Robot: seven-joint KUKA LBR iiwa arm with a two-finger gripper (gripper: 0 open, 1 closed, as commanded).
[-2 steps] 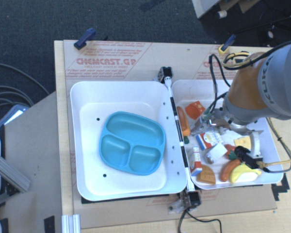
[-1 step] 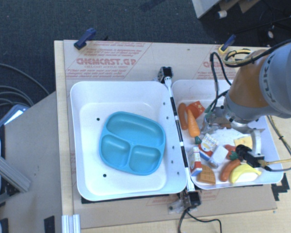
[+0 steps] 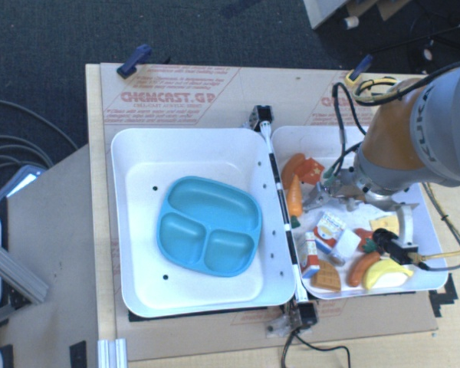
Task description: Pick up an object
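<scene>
Arm: grey KUKA arm (image 3: 414,140) reached in from the right and hung low over the right bin (image 3: 287,140), orange band over its back half.
Tool: the tool (image 3: 339,188) sat under the wrist at the bin's middle, mostly masked by the arm body; could not tell whether it was open or closed, and nothing was visibly gripped.
Left bin: the left bin (image 3: 138,152) carried a blue divided tray (image 3: 208,226) lying flat in its middle, well apart from the arm. My guess: it was the drop side, not the pick side.
Right bin contents: toy food in a loose pile. Orange carrot-like piece (image 3: 294,194) and a red piece (image 3: 310,169) lay against the divider side, just beside the tool. Small white carton (image 3: 329,225) lay just in front of the tool, toward the camera. Banana (image 3: 383,274), sausage-like piece (image 3: 363,267) and a brown wedge (image 3: 326,278) were crowded along the near rim.
Why so placed: clutter looked dumped rather than arranged, so items touched and overlapped; the arm was parked over the densest part, presumably to take whatever came first.
Target vs tool: likeliest pick was the carrot-like piece or the red piece, both to the tool's left and near it; contact could not be confirmed.
Desk: the desk (image 3: 176,94) carried both bins side by side on a printed board.
Risk: neighbours packed tight, so a grasp could catch two or slip.
</scene>
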